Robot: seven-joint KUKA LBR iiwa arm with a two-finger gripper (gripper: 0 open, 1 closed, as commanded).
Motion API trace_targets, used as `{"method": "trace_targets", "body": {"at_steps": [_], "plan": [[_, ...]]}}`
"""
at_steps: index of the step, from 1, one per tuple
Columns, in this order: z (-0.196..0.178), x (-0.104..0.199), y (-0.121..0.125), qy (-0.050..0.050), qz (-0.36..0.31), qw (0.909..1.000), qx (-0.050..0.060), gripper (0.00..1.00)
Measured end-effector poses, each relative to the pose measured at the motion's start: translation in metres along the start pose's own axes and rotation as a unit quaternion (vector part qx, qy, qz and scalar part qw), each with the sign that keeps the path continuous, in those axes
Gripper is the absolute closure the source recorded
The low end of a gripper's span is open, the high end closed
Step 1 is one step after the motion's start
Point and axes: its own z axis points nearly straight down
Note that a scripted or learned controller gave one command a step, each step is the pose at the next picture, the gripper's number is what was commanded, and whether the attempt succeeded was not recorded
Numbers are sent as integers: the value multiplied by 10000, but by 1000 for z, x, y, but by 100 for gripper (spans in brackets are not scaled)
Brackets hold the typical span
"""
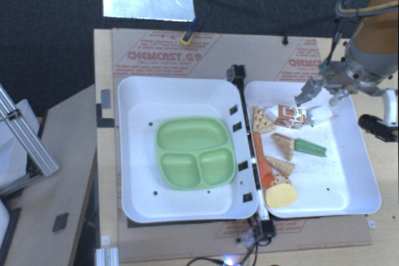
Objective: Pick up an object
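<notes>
bench (156,50): tan, printed board | bears: left bin (134,134), right bin (358,165) touching side by side

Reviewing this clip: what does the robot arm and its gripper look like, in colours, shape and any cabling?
The grey arm enters from the right, with a rounded orange band above the wrist. A grey looped cable hangs beside that band. The metallic two-finger gripper ends in pale grey fingers.
</notes>
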Motion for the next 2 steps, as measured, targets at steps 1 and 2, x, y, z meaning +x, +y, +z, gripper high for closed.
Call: {"method": "trace_targets", "body": {"at_steps": [1,2], "plan": [[-7,0,2,-8,-10,10000,-58,0],[34,-3,1,-9,2,10000,-52,0]]}}
